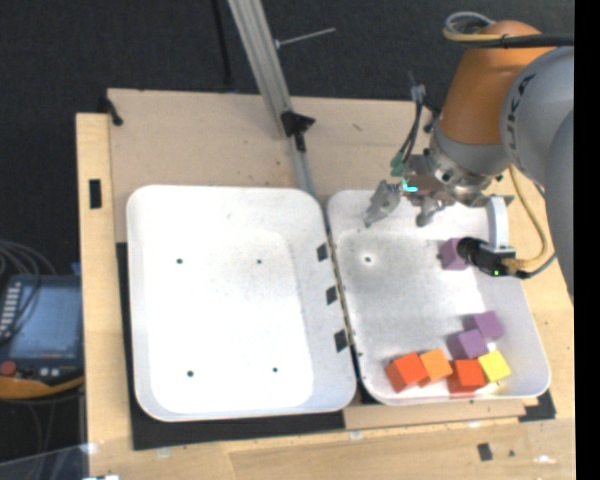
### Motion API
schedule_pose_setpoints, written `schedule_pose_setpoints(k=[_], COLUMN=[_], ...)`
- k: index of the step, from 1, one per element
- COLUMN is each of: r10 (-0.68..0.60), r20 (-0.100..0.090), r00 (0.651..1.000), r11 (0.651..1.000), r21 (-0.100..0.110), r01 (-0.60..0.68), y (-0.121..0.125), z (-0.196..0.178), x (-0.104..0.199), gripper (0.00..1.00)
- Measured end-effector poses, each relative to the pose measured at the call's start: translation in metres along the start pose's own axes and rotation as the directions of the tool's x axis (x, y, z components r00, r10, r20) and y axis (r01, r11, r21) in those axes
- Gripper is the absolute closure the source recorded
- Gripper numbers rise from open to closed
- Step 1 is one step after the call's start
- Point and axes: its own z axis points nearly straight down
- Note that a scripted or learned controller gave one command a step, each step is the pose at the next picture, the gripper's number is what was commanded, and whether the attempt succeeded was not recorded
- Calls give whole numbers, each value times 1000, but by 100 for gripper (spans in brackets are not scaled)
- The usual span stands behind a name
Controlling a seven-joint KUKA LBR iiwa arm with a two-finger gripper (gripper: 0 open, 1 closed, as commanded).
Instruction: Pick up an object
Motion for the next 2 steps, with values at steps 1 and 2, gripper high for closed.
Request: schedule_pose_setpoints(k=[1, 2], r10=[-1, 1], r20=[0, 2], r00=[1000, 1000], r11=[1000, 1000], r21=[-5, -1], r01=[1, -1], y=[1, 4], z=[-3, 40], x=[0, 1], gripper=[0, 0])
